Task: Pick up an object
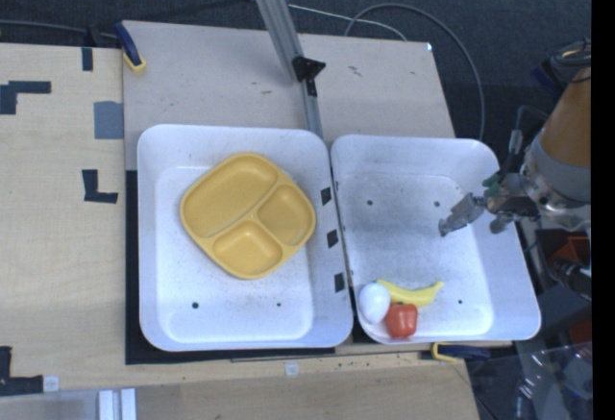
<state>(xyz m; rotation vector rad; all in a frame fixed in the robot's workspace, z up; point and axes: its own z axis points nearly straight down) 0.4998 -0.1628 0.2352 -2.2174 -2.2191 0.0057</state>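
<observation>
Three small objects lie together in the front corner of the right bin (413,168): a yellow banana (415,292), a white egg-shaped ball (374,301) and a red pepper-like piece (403,319). My gripper (477,219) hovers over the right side of that bin, well behind and to the right of the three objects. Its two fingers are spread apart, with nothing between them. The grey arm with its orange band (574,125) comes in from the right edge.
A yellow three-compartment plate (248,214) rests in the left bin (159,312). A metal pole (279,10) slants down from the top to the ridge between the bins. A cable (452,34) loops behind the right bin.
</observation>
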